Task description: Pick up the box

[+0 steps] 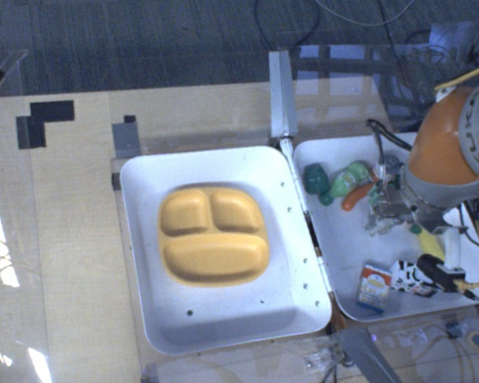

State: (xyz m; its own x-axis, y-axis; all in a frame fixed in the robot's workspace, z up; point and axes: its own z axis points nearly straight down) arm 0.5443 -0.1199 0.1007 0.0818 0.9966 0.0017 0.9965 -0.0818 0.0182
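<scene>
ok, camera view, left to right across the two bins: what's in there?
Yellow tray in the left bin → dark green toy → light green toy → box → tool → cow toy. The last five are in the right bin.
</scene>
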